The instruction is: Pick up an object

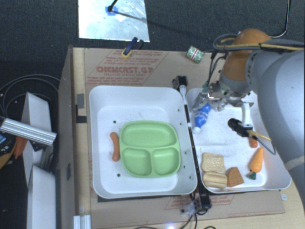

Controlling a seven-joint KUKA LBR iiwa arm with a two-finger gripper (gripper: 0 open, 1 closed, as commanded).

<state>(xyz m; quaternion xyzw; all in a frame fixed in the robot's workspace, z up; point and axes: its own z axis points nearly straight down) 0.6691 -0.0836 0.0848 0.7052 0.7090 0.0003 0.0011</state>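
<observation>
In the right bin (279, 177) a small blue bottle (201, 117) with a white cap lies tilted near the left wall. My gripper (208, 98) hangs at the bin's far left corner, just above the bottle's upper end. Whether it touches the bottle is unclear. Along the bin's front lie a pale square cracker (212, 162), a brown toast wedge (234, 176) and a pale bread piece (214, 180). An orange carrot (256, 160) lies at the right.
The left bin (95, 128) holds a green divided plate (150, 148), with a reddish sausage (114, 146) beside it on the left. A small green can (195, 54) lies on the bench behind the bins. The divider between the bins runs close to the bottle.
</observation>
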